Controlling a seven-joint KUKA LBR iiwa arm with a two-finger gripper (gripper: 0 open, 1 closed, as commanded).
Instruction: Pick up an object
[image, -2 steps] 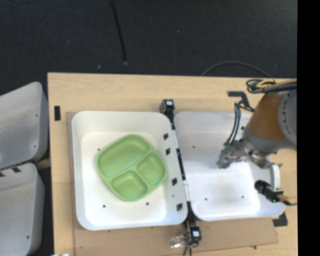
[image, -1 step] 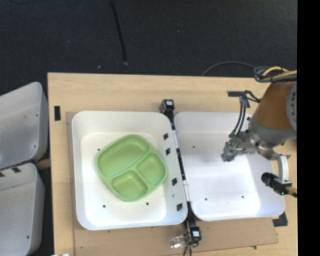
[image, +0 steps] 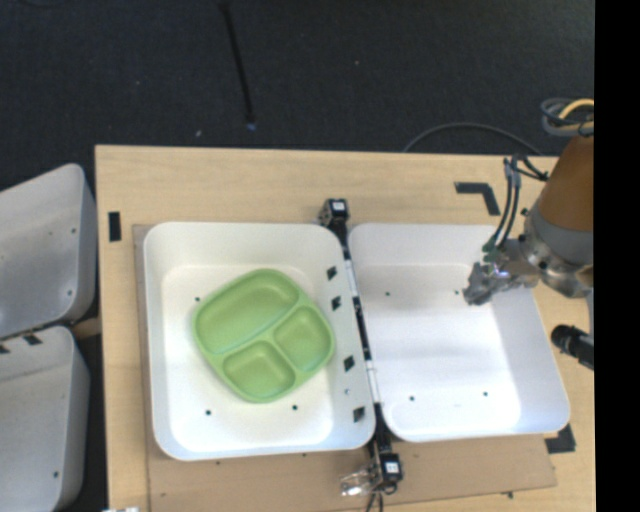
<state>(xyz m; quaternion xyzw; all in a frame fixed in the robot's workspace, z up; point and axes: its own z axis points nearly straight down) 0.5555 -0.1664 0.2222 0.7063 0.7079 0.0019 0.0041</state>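
Looking down at a slant on the bench (image: 250, 185), I see the one thing to pick: a green plate (image: 263, 334) with three compartments, lying flat in the left bin (image: 165, 420), a little left of centre in the frame. My gripper (image: 480, 283) hangs over the right bin (image: 450, 400), near that bin's upper right part, at the right of the frame, well apart from the plate; it is small and dark against the white, and I cannot tell its state. Nothing is visibly held. To do this step well, I judge I must carry the arm (image: 565, 200) leftward across the divider (image: 352, 320) between the bins, keeping high enough to pass its clips. The plate is broad and shallow, so a grasp from straight above across its whole width looks unlikely; I would aim at the rim or at one of the ridges between compartments, and come down squarely so the smooth plastic does not slip or tip. The bins are shallow and white, set side by side on a pale wooden board. Dark floor fills the top of the frame, with a cable (image: 238, 60) running across it, and pale grey panels (image: 40, 260) stand at the left edge.
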